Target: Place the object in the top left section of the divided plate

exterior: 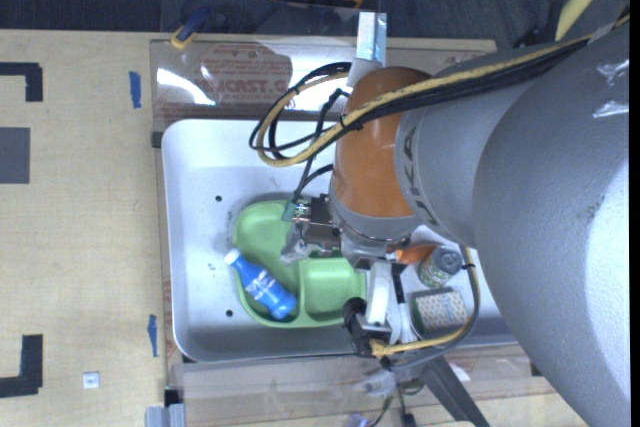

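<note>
A green divided plate lies in the white bin, toward its front. A blue bottle with a white cap lies tilted in the plate's front left section, cap pointing to the upper left. The plate's top left section shows bare green. My gripper hangs over the middle of the plate, just right of that section. The orange-banded wrist above hides most of it. The bottle lies apart from the gripper, below and to its left.
At the arm's right side I see a small round can, an orange item and a speckled grey block. Black and yellow cables loop over the bin's back. The bin's left part is bare floor.
</note>
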{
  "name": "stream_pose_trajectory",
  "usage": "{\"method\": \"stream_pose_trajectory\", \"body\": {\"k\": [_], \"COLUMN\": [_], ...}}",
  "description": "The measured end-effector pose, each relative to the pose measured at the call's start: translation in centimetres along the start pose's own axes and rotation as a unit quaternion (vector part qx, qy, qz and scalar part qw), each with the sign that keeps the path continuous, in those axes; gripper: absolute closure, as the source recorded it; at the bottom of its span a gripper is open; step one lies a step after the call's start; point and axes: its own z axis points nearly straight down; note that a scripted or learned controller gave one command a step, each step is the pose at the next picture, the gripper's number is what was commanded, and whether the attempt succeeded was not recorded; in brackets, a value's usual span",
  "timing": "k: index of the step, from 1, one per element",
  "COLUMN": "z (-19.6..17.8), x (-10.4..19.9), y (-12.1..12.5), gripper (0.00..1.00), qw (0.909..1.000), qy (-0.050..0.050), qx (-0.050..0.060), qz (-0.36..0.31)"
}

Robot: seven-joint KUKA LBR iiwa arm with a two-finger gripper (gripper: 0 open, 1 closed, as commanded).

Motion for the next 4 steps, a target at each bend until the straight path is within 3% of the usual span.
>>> {"method": "stream_pose_trajectory", "body": {"k": [1,2,3,4], "z": [1.7,1.0,-4.6,3.3], "x": [-1.5,-1.3,-0.3,3.3], "y": [4.7,4.6,12.3,18.4], "gripper": [0.0,1.0,1.0,1.0], "qw": [0.9864,0.9868,0.9807,0.9869], "qy": [0.001,-0.001,0.001,0.001], "qx": [-0.001,0.001,-0.002,-0.002], "qz": [0.164,0.162,0.196,0.161]}}
